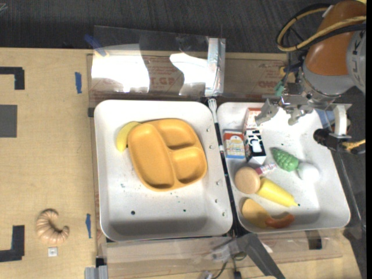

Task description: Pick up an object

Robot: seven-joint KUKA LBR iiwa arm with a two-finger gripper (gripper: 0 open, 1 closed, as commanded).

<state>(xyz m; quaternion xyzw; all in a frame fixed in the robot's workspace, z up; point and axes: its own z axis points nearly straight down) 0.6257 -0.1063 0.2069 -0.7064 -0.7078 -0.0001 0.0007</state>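
My gripper hovers over the back of the right bin. Its two grey fingers are spread open with nothing between them. Just left of it lies a red and white carton. In front of that are a small red and white box and a black and white item. A green toy and a white ball lie nearer the bin's middle. Toward the front are a tan ball touching a yellow cone, an orange piece and a red sausage.
The left bin holds an orange divided plate with a yellow banana tucked at its left edge. A tan croissant toy lies on the cardboard bench at front left. Clear plastic sheets stand behind the bins.
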